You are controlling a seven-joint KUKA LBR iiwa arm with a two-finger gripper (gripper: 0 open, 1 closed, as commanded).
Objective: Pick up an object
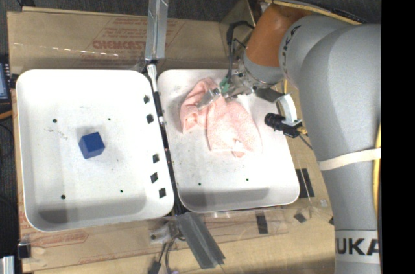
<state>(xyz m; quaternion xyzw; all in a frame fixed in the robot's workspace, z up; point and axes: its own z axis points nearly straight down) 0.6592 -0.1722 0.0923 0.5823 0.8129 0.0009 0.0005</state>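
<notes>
Camera view, looking down at a slant: you have two white bins side by side on the cardboard-covered bench (58, 33). The left bin (39, 201) fills the left half of the frame; a small blue cube (92, 144) sits alone on its floor, left of centre. The right bin (214, 198) sits centre frame, just beside the left one, with a grey metal bar (155, 23) rising from the seam between them toward the top of the frame.

A pink cloth (220, 117) lies crumpled in the upper half of the right bin, folds bunched toward its upper left, a flatter flap spread lower right.

Your arm (337, 91) comes in from the right edge, orange band (266, 39) near upper centre. The gripper (217, 92) is down at the cloth's top edge, touching or just over the fabric. Its tips are buried in folds and hardware, so you cannot tell how wide it stands or whether any cloth is pinched. The cube is well apart from it.
</notes>
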